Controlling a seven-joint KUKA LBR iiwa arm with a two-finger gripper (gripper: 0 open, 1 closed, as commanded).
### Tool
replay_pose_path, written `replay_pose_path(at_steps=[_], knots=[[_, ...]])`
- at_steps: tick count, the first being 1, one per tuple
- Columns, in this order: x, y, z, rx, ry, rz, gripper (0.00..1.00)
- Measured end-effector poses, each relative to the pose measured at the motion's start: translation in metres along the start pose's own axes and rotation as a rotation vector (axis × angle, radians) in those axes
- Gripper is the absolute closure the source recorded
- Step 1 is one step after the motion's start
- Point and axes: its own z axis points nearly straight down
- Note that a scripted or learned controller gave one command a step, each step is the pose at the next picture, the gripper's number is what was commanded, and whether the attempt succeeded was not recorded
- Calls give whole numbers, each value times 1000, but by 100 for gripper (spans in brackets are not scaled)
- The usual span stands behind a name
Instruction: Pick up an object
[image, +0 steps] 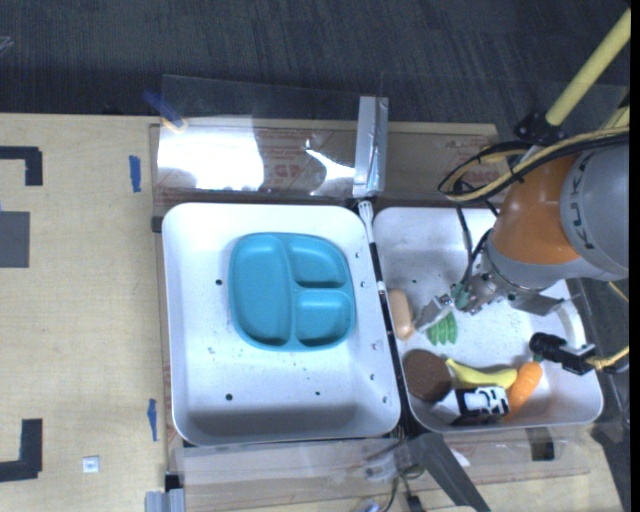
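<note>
My gripper (436, 312) hangs low in the right bin (430, 240), reaching in from the right under the grey and orange arm (545, 225). Its tip is just above a small green leafy item (444, 329) and close to the right of a tan bread-like roll (401, 314) that lies along the bin's left wall. Along the front of this bin lie a brown round piece (428, 373), a yellow banana (480, 375), an orange carrot (527, 383) and a black-and-white item (484, 402).
The left bin (200, 380) holds a blue divided plate (292, 290) in its middle. A raised divider (378, 300) separates the two bins. Cables and a black fitting (558, 350) trail at the right bin's right side. A clear panel (260, 150) stands behind the bins.
</note>
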Motion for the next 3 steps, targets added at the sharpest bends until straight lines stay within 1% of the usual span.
replay_pose_path(at_steps=[1, 2, 3], knots=[[-2, 2, -9, -4, -2, 2, 100], [57, -17, -96, -3, 0, 34, 100], [53, 19, -141, -1, -1, 129, 100]])
